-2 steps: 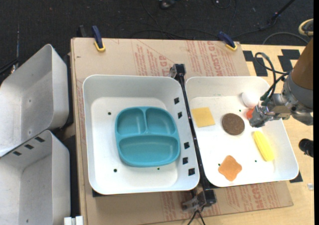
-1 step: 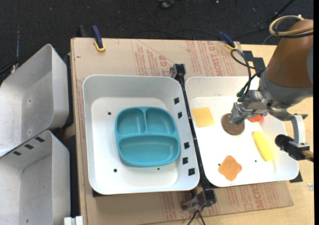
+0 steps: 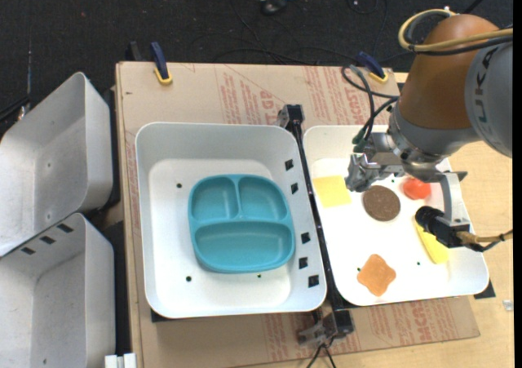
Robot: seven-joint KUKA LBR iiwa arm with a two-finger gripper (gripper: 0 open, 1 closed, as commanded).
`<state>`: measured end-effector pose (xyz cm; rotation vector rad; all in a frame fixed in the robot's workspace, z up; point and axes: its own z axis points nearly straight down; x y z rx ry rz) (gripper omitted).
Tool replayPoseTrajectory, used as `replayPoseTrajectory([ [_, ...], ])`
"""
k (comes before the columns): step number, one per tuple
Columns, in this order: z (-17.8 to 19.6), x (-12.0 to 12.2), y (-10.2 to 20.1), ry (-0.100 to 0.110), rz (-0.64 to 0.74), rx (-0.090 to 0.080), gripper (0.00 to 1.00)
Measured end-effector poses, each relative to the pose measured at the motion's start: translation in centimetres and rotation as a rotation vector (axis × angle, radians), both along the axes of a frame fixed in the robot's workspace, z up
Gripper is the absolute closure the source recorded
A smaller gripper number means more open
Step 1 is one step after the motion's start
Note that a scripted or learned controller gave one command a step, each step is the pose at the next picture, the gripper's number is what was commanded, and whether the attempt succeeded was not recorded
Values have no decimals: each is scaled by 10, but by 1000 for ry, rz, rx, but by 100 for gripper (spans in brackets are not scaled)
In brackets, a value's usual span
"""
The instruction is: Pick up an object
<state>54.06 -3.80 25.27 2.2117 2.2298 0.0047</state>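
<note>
Bench with two shallow white bins side by side, seen from above at a slant.

Left bin [image 3: 155,195]: holds one teal divided plate [image 3: 241,223], three compartments, lying flat near the bin's middle.

Right bin [image 3: 473,281]: holds several small items.
- Yellow square piece [image 3: 332,192], flat, at the bin's left side, just left of and below the gripper.
- Brown round disc [image 3: 381,203], flat, at the bin's centre, directly below the gripper in the frame and just beside it; whether they touch cannot be told.
- Red-orange small object [image 3: 417,188], right of the disc, partly covered by the arm.
- Orange irregular flat piece [image 3: 376,275], near the bin's lower edge, well apart from the gripper.
- Yellow elongated object [image 3: 432,246], at the lower right, with a black part lying over its upper end.

Arm [image 3: 444,89]: grey with orange band, enters from the upper right and hangs over the right bin's upper half.

Gripper [image 3: 364,169]: positioned above the bin floor between the yellow square and the brown disc. Its grasp state cannot be told; nothing is visibly held.
</note>
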Motion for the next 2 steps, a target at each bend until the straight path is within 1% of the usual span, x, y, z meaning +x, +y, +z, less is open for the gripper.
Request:
replayPoseTrajectory([
  [1,-12,24,50,1,-1,-1,100],
  [2,-24,43,97,1,-1,-1,100],
])
